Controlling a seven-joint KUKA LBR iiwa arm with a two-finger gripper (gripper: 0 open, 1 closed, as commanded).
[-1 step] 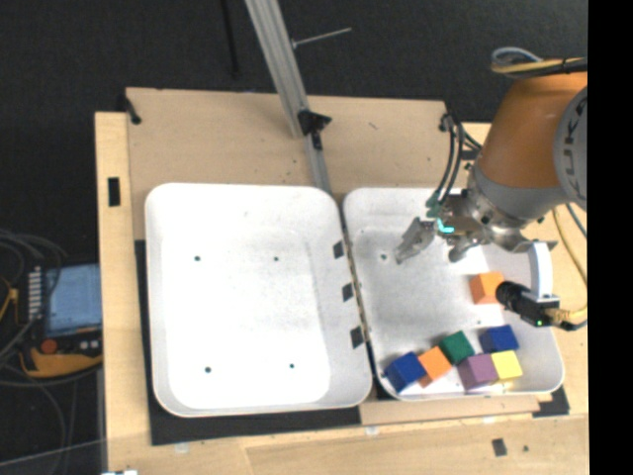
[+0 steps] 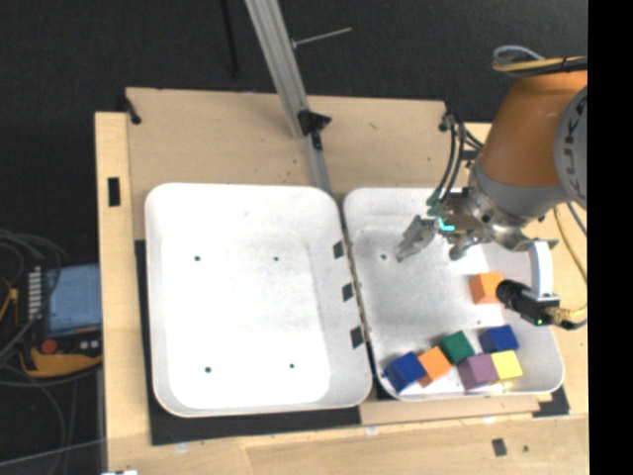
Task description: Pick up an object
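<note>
My gripper (image 2: 432, 249) hangs over the upper middle of the right bin (image 2: 396, 310), open, with nothing between its fingers (image 2: 408, 242). An orange block (image 2: 485, 287) lies just right of and below it. Along the bin's near edge sit a blue cube (image 2: 404, 370), an orange cube (image 2: 434, 363), a green cube (image 2: 456, 346), a purple cube (image 2: 479, 370), a yellow cube (image 2: 507, 365) and another blue cube (image 2: 499, 339). All of them rest on the bin floor, apart from the gripper.
The left bin (image 2: 247, 295) lies beside the right one, with clips (image 2: 348, 291) along the shared rim. A slanted metal pole (image 2: 282, 57) rises behind the bins. The arm's orange band (image 2: 529, 137) and a cable fitting (image 2: 529, 300) overhang the right bin's right side.
</note>
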